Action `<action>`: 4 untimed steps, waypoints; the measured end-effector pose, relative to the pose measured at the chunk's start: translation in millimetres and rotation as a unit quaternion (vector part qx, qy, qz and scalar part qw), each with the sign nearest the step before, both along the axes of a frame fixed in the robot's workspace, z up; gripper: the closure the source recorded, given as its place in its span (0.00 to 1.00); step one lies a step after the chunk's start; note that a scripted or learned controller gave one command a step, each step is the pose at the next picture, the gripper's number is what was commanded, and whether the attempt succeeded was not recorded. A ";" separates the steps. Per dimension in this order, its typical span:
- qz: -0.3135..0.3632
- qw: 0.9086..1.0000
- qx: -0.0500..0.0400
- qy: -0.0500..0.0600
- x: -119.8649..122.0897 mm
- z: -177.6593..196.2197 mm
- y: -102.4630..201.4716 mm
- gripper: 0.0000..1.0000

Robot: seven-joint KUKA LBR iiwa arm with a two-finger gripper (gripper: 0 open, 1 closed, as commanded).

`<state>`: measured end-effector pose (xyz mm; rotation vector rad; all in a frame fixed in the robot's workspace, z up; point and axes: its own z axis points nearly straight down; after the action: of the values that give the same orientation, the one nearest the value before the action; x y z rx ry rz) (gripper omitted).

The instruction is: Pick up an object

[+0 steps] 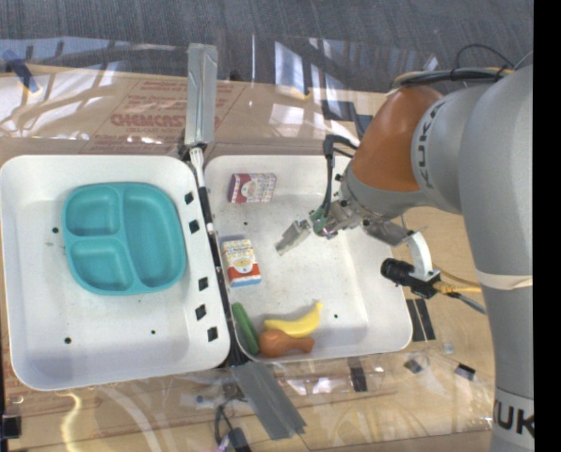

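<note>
The right bin (379,332) held two cartons, a banana (296,321) and the gripper (293,237), its opening unclear.

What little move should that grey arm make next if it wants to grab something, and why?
Probably a short move towards the small white and blue carton lying flat in the right white bin, then down. The gripper hangs over bare bin floor with nothing between its fingers, and that carton is the nearest thing, with free space around it. The yellow banana lies crowded against other items.
</note>
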<state>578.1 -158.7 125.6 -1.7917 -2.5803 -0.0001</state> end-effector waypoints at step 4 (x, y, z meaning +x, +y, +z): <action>-0.079 0.997 -0.001 -0.001 79.0 -33.2 56.8 0.00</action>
<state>657.1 -101.9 92.4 -1.9902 -2.4326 0.0003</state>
